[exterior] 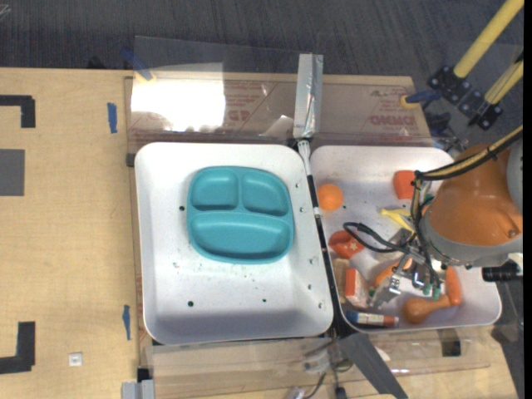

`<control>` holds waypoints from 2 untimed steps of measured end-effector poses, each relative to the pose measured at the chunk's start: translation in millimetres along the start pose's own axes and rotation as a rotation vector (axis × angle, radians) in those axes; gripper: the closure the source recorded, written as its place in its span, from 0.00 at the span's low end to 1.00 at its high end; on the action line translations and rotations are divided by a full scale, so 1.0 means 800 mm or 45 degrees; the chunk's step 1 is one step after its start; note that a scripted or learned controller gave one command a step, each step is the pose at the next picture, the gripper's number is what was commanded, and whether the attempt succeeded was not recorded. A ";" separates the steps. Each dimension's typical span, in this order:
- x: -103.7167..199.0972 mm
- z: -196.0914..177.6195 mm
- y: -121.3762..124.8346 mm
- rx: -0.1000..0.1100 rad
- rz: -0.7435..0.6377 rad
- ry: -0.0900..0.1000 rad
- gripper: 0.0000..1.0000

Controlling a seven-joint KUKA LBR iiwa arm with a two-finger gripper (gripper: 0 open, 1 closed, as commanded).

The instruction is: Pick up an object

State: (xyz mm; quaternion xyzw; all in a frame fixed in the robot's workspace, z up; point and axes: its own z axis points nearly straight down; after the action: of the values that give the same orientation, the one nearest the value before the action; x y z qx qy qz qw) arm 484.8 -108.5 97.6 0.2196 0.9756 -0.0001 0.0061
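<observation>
The claw (405, 277) hangs low among crowded items in the right bin (366, 166); I cannot tell its grip.

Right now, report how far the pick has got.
Done: the arm is down over the right bin. In hand: the gripper sits among the clutter beside an orange ball; no item shows between its fingers. Left: grasping and lifting something.

a divided plate (241, 214) lies in the left bin (158, 248), small objects (331, 198) in the right bin (366, 163).
</observation>
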 end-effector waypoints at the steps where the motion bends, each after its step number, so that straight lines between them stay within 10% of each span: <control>1: -0.192 0.014 0.028 0.000 -0.030 0.003 0.00; 2: -0.132 0.012 -0.019 0.000 -0.114 0.003 0.00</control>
State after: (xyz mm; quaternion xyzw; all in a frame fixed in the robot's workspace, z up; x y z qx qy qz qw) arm 573.9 -167.5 88.9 0.1757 0.9844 -0.0002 0.0050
